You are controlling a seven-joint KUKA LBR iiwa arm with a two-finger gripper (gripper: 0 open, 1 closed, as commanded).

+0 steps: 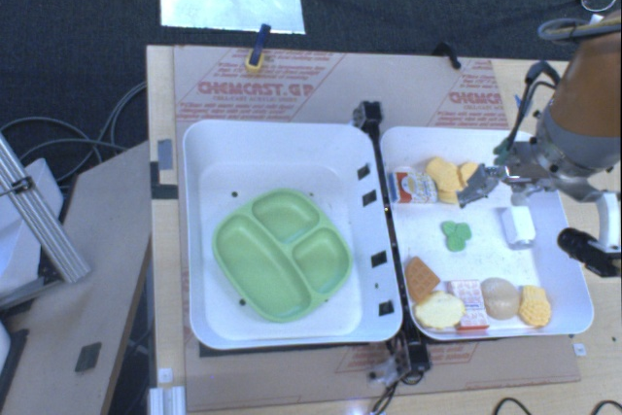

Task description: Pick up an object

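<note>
Over the right bin (581,304) we are hovering the gripper (478,182) beside yellow pieces (445,174); we cannot tell the jaws' state, and they are risking catching the crowded milk carton (413,186).

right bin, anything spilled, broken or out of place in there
Nothing stands out. The right bin holds toy food lying loose and scattered: a green piece, a cracker, a waffle. The green tray sits flat in the left bin.
</note>
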